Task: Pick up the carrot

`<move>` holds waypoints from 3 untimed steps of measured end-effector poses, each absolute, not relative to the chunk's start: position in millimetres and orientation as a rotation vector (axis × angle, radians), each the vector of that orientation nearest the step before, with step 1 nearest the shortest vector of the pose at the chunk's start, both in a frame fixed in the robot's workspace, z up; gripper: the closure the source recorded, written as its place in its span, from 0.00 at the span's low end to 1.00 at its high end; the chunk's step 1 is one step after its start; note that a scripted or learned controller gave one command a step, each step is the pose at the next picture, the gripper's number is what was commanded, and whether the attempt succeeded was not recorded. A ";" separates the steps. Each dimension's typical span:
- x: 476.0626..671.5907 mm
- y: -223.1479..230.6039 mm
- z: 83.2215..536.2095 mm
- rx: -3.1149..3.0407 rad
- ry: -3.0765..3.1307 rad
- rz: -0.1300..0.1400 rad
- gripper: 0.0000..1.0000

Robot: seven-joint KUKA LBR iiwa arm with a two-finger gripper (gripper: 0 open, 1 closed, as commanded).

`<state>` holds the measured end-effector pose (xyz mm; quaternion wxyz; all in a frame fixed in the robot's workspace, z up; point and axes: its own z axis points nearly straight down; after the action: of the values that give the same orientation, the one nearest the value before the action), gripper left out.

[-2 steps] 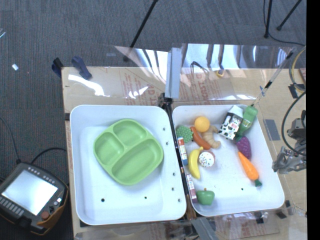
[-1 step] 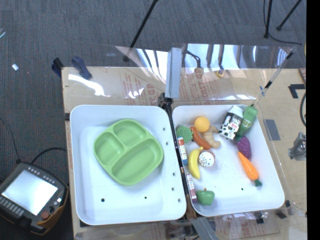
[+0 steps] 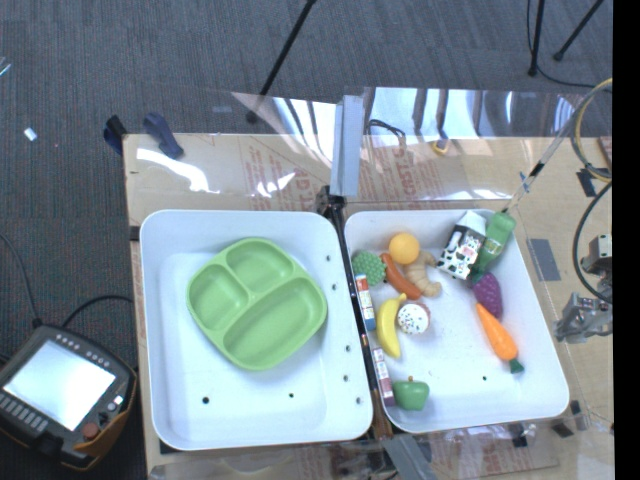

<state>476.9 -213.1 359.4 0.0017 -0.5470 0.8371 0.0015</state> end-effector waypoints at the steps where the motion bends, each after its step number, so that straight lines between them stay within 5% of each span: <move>1: 476.3 -212.1 305.1 -1.847 2.541 0.011 1.00; 3: 476.6 -212.1 305.6 -2.148 2.290 0.008 1.00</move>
<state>476.6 -212.1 305.6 0.0008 -0.6842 0.7293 0.0027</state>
